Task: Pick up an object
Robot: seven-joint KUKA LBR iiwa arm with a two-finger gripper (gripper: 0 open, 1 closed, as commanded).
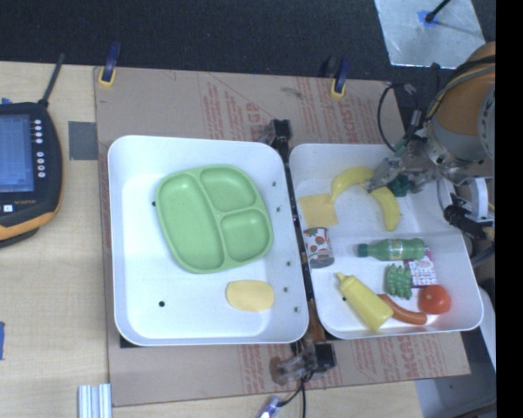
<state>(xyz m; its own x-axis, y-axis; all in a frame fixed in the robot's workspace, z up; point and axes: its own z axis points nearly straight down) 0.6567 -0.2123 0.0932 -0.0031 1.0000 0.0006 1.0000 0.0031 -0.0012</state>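
My gripper (402,178) hangs low over the far right part of the right bin (467,249), reaching in from the right. Just below and left of it lie two yellow banana-like pieces, one (351,179) to its left and one (387,208) right under its tip. I cannot tell whether it touches either. Elsewhere in this bin are a yellow wedge (318,209), a small can (318,246), a green bottle (392,250), a mustard bottle (364,300), a green toy (397,280), a pink packet (424,271), a red tomato (433,299) and a red sausage (404,314).
The left bin (135,259) holds a green divided plate (214,218) and a yellow oval piece (249,295). A control pendant (16,171) lies on the bench at the far left. Cables (399,111) loop behind the arm near the right bin's far rim.
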